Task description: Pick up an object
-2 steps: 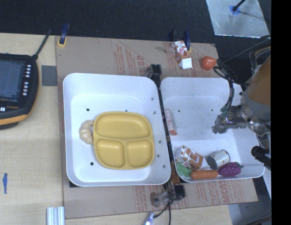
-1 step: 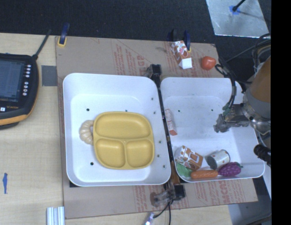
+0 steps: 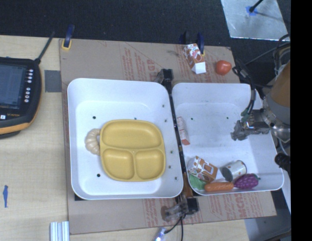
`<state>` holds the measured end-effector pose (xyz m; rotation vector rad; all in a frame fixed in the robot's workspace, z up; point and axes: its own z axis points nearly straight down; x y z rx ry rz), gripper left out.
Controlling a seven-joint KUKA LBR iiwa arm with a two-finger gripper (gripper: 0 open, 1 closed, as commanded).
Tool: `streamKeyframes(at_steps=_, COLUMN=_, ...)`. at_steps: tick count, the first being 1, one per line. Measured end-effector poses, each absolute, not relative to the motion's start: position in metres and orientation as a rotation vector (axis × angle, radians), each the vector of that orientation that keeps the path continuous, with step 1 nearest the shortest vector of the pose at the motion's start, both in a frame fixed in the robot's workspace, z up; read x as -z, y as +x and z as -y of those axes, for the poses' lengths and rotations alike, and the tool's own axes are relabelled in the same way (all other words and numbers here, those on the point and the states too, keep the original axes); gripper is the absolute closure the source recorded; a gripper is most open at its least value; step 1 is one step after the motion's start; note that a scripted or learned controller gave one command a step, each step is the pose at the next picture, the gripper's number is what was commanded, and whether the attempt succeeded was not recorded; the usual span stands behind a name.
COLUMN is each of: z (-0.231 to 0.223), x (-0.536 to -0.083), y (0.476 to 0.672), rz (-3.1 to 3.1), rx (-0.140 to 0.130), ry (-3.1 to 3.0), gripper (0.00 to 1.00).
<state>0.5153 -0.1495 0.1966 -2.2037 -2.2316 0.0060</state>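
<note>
Control pad (image 3: 15,95): a black screen in an orange and grey case, at the far left edge of the frame. No words on it can be read.
Blue clip (image 3: 68,36): at the top left corner of the brown board.
Brown board (image 3: 125,59): it lies under both bins and has faint red writing in rows, too blurry to read.
Left bin (image 3: 78,134): white and shallow, in the middle left of the frame.
Yellow tray (image 3: 132,149): a plate with three parts, lying flat in the left bin.
Tan shell thing (image 3: 92,140): bumpy, touching the left side of the yellow tray. It may be a toy shell or bread.
Right bin (image 3: 211,94): white, just beside the left bin.
Small packet (image 3: 182,130): red and white, lying against the left wall of the right bin. Its print is too small to read.
Little carton (image 3: 195,57): red and white, on the board above the right bin.
Red ball (image 3: 223,67): just right of the carton.
Snack box (image 3: 202,169): orange, brown and white, lower left of the right bin, on a green thing.
Carrot (image 3: 219,187): orange, along the bottom edge.
Silver can (image 3: 233,170): on its side, above the carrot.
Purple grapes (image 3: 246,181): right of the carrot.
Gripper (image 3: 241,130): at the right side of the right bin, well above the can. It holds nothing I can see, and I cannot tell how far apart its tips are.
</note>
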Motion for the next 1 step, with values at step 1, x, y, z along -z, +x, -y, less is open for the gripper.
streamKeyframes(at_steps=1, z=0.0722, x=-0.2477, y=0.6039, rz=2.226, rx=0.0, ry=-2.214, gripper=1.0)
